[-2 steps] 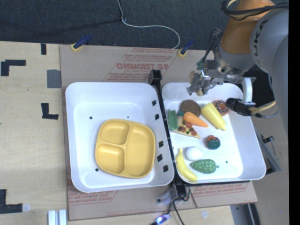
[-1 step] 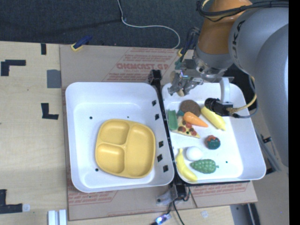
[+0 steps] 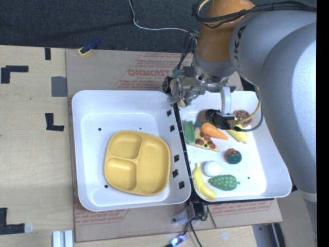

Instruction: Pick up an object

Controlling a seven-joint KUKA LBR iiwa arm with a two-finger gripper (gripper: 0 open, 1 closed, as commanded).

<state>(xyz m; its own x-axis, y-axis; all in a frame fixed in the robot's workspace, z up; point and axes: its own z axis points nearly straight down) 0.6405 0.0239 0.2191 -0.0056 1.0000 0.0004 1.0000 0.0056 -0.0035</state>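
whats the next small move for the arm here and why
Probably shift the tool toward the camera's right and lower it over the carrot. It hangs above the divider between the bins, near the far rim, with nothing seen in it, while the food items lie in the right bin.

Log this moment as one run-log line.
arm: over right bin far end | gripper: above divider, holding nothing visible | toy food: in right bin | yellow tray: in left bin
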